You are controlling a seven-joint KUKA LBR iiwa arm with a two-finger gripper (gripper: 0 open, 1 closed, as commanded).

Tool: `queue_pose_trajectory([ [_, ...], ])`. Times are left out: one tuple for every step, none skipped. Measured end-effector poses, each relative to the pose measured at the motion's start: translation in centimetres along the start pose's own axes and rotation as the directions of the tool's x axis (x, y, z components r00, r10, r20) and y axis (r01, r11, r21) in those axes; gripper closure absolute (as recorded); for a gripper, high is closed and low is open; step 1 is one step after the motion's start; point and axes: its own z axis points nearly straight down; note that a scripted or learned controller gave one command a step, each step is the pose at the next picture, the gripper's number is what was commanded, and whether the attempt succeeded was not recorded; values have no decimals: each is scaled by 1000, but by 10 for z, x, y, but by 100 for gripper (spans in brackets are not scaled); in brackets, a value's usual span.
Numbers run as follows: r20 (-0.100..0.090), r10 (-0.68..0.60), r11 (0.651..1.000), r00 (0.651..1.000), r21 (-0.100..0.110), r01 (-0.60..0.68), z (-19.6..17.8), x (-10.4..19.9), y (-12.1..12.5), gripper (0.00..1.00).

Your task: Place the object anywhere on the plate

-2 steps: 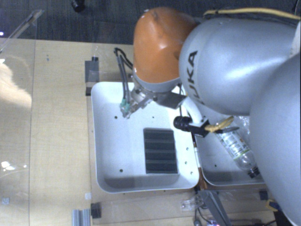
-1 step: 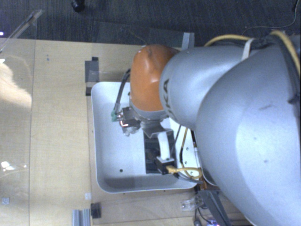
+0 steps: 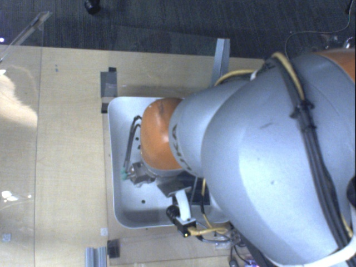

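Observation:
My grey arm (image 3: 267, 149) reaches in from the right and covers most of the white bin (image 3: 118, 149). Its orange band (image 3: 158, 135) sits over the middle of the bin. Below the band, the wrist and gripper body (image 3: 146, 176) point down toward the bin's floor near its left wall. A small white and black part (image 3: 181, 209) with a yellow cable hangs at the bin's near side. The arm hides whatever lies under it on the bin's floor.
The bin's left wall and near-left corner (image 3: 125, 218) are bare white. Grey brackets (image 3: 109, 85) stand at the bin's corners on the wooden bench (image 3: 61, 149). A clear panel edge (image 3: 28, 29) runs at the far left.

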Motion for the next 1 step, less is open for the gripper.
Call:
queue_pose_trajectory([
  [-2,-394,919,919,11,394,-79,-4,-4,100],
])
